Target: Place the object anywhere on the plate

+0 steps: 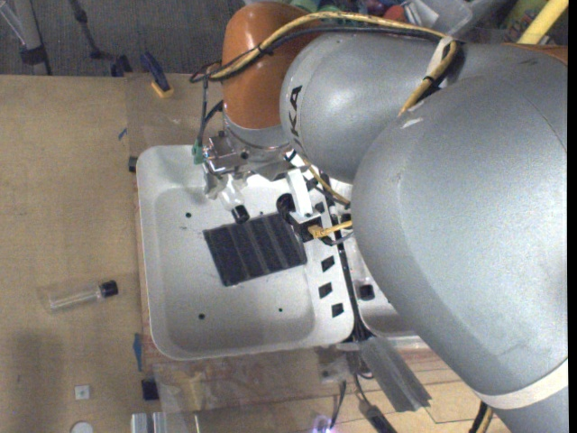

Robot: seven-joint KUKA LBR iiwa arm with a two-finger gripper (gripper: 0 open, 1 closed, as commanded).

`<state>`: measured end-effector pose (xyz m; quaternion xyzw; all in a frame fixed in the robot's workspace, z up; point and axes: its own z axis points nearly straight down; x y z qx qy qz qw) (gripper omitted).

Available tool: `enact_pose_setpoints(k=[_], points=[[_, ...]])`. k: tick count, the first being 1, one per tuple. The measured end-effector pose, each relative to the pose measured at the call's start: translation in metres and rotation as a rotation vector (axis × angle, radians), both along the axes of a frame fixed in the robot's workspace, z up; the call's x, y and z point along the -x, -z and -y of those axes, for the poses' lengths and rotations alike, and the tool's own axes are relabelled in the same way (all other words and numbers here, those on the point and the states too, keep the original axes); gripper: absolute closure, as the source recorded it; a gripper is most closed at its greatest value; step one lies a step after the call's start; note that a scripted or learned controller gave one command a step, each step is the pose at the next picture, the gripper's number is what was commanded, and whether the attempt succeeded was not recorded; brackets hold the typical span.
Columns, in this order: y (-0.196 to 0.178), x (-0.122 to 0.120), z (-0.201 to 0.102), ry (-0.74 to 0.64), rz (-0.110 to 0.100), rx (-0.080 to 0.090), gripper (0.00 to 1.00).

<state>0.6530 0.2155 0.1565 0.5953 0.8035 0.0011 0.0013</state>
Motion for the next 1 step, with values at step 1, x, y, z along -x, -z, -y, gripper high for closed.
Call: enact_pose_setpoints(k=[1], points=[[0.0236,-0.0136,0.0016,-0.463,0.001,0.001,1.00]])
